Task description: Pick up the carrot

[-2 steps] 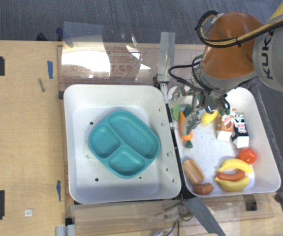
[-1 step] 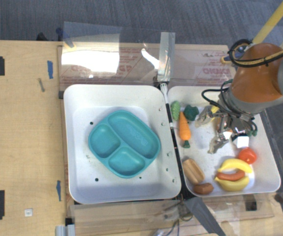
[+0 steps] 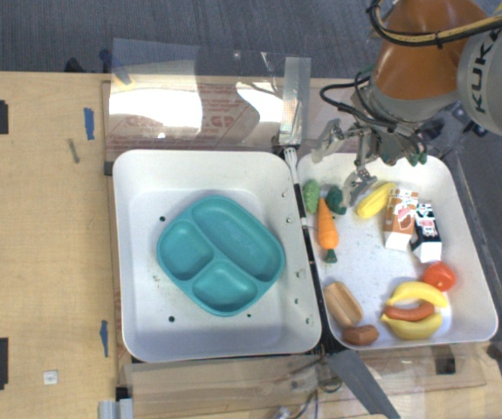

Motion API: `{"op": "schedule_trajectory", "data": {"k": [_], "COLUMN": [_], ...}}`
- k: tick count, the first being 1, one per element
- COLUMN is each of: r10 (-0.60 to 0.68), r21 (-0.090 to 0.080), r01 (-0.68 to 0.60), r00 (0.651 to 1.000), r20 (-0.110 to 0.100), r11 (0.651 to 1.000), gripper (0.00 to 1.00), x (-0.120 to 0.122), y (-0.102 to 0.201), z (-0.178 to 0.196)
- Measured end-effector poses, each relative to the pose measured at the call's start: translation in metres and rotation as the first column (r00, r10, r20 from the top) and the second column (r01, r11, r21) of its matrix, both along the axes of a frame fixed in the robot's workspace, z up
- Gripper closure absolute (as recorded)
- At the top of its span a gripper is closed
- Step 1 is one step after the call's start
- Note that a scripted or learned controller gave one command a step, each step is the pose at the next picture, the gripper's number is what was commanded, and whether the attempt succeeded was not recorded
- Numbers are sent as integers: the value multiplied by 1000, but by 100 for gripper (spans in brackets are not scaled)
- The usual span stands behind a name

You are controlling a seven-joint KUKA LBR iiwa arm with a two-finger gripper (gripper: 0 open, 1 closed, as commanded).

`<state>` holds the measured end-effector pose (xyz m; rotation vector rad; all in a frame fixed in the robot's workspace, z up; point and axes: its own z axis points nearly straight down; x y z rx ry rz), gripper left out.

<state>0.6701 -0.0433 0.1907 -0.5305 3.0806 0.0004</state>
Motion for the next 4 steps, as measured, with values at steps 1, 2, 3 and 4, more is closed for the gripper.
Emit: {"op": "schedule_trajectory", "data": {"k": [1, 2, 3, 4], "r10": [-277, -385, -308, -449], "r21": [0, -1, 1, -2], "r01": [277, 385, 308, 449], "r00": [961, 923, 951, 893], "r20": [-13, -14, -8, -14], "r11": [961, 923, 951, 893], "gripper": [0, 0, 0, 0], "x": [-82, -109, -77, -125], "y": [34, 18, 46, 12], "z": [-5, -5, -5, -5]}}
